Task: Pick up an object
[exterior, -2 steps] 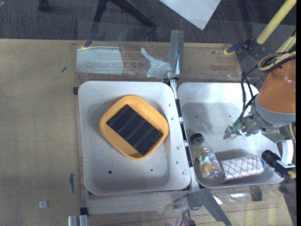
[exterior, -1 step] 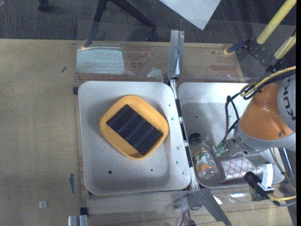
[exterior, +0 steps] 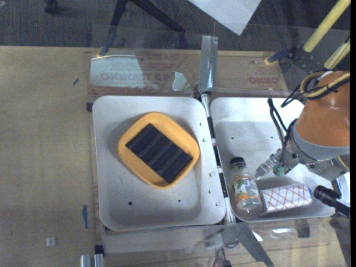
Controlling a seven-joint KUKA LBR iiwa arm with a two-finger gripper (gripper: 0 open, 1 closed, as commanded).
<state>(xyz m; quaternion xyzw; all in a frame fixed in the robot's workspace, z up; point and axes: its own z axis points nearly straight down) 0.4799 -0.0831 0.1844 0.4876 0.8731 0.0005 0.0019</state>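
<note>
Camera view: hand (exterior: 271, 166) above the bottle (exterior: 245, 188) in the right bin (exterior: 245, 121); can't tell its grip

Left bin (exterior: 105, 166): you have one tray (exterior: 158, 149) lying near its middle. Right bin (exterior: 245, 115): at your near edge a bottle (exterior: 245, 188), cap pointing away, with a box (exterior: 286, 198) just right of it, side by side.
</note>
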